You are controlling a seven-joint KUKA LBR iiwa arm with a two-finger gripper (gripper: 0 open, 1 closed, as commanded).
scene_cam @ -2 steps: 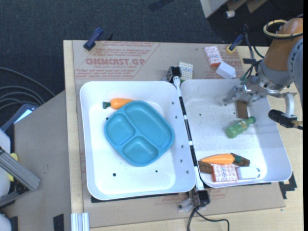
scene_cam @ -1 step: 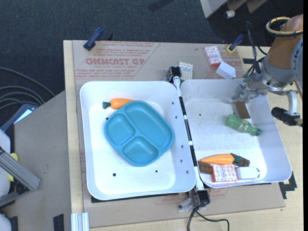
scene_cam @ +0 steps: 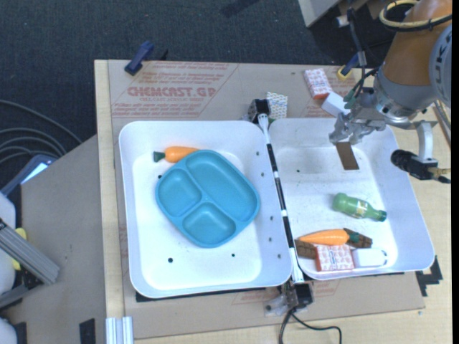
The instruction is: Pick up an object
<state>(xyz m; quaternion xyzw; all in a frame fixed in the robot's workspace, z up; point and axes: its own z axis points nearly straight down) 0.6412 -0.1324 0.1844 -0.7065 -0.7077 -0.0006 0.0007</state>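
Item: gripper (scene_cam: 349, 136), on the grey arm with orange band (scene_cam: 423, 27), hanging over the far part of the right bin (scene_cam: 412, 213). A flat brown strip (scene_cam: 348, 155) is showing directly beneath the fingers; whether it is a held piece or part of the tool is unclear, and whether the jaws are apart or together cannot be told at this slant.

Item: green bottle (scene_cam: 358, 206), lying on its side below the jaws and slightly toward the near rim, apart from them. Judged the closest candidate for pickup.

Item: orange carrot (scene_cam: 326, 237), lying further below the jaws, touching a red-and-white box (scene_cam: 334, 258) at the near rim. Print on the box is too small to read.

Item: blue divided plate (scene_cam: 206, 196) and a second carrot (scene_cam: 176, 153), sitting in the left bin (scene_cam: 133, 192), well away from the jaws on their far side.

Item: cardboard sheet (scene_cam: 172, 92) under the bins, reading "CHEMCAST", further letters uncertain.

Step in hand: the approach appears to be under way, nothing lifted. The next move is calling for lowering and closing squarely across one object.
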